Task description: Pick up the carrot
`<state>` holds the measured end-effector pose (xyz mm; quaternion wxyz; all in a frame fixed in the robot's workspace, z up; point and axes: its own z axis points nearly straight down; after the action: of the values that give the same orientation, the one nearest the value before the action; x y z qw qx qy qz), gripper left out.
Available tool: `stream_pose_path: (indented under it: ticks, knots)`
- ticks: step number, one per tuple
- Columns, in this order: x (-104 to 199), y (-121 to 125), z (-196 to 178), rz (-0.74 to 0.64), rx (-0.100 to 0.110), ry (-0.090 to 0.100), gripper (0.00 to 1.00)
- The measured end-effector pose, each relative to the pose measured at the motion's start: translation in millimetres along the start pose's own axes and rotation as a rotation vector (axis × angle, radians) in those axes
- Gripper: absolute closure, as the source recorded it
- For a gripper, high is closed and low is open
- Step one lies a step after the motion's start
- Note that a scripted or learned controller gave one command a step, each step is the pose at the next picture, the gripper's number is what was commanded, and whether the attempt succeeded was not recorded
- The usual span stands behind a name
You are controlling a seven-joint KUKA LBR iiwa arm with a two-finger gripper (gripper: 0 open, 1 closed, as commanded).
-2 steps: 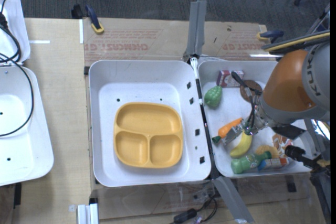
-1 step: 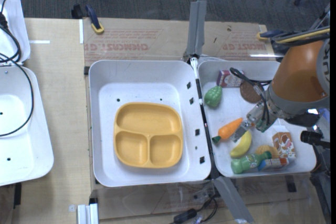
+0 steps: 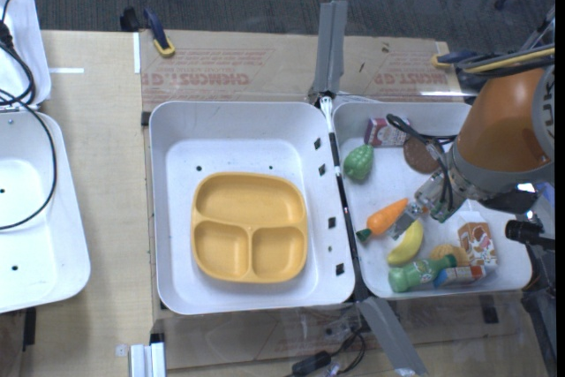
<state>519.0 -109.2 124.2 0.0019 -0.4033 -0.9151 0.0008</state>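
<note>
Jaws: spread apart, clamped on nothing; gripper (image 3: 422,207) low in right bin (image 3: 508,278), just at carrot's (image 3: 388,217) 3 o'clock end. Banana (image 3: 406,245) at carrot's 5 o'clock, green pepper (image 3: 358,162) at 11. Step judged: approach. Next: straddle carrot, close, lift.

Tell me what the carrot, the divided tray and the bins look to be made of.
Carrot: likely moulded plastic toy, judging by its uniform orange body with a smooth, slightly glossy look and its green tip. Divided tray: probably matte plastic or silicone, one even yellow tone with rounded compartment edges. Bins: apparently thin white plastic, with smooth walls and rounded corners.
</note>
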Motion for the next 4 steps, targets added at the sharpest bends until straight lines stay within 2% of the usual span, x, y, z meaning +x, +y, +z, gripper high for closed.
stream_pose_path:
  ticks: [1, 2, 3, 4]
  knots:
    - [-15.2, 25.6, 36.5, 0.167, 0.001, 0.001, 0.00]
    - [-15.6, 25.2, 30.6, 0.165, 0.004, 0.003, 1.00]
    - [-36.5, 89.1, -64.3, 0.555, 0.002, -0.002, 1.00]
    - [-36.4, 89.1, -64.1, 0.555, 0.003, -0.002, 0.00]
